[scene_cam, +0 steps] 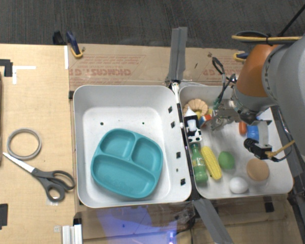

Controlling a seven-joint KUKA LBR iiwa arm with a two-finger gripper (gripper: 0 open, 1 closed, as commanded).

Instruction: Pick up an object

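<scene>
My fingers (219,120) hang low in the right bin (274,184), near its back; whether they are wide or narrow I cannot tell. Close by lie a bread roll (197,105), a corn cob (211,162), a green bottle (198,162), a green ball (226,159), a brown egg (257,170) and a white egg (238,185). A teal plate (127,162) sits in the left bin (86,105)

Bench (35,100), two white bins (86,136), scissors (43,176), tape roll (24,143)
</scene>
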